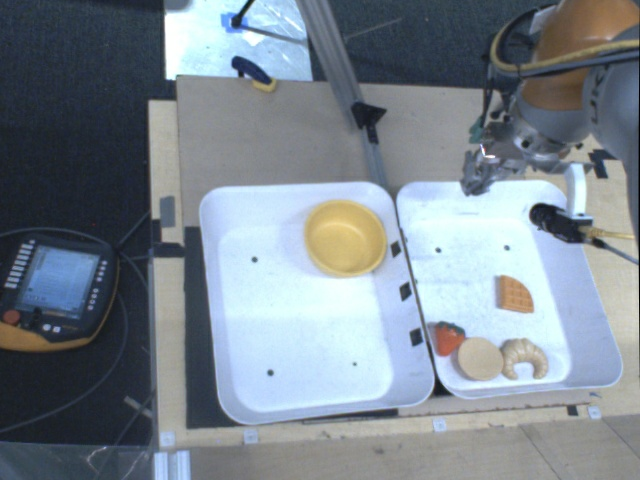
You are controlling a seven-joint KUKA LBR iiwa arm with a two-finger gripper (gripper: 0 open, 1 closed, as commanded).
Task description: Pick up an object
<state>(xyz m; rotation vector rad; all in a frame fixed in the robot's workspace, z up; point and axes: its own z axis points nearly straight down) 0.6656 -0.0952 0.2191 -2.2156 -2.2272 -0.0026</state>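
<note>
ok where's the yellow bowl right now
The yellow bowl sits in the left bin, at its far right corner, close to the divide with the right bin.

A robotics lab is showing here, not a home or kitchen. An industrial arm (575, 58), grey with an orange band, is reaching in from the upper right over a plain wooden bench (270, 138) that is bearing two shallow white bins (300, 368) side by side. A teach pendant (52, 290) with a lit screen is lying at the left edge on dark carpet (80, 88), its cable trailing across the floor. A metal tripod leg (335, 53) is slanting down from the top centre, suggesting a camera mount
</note>
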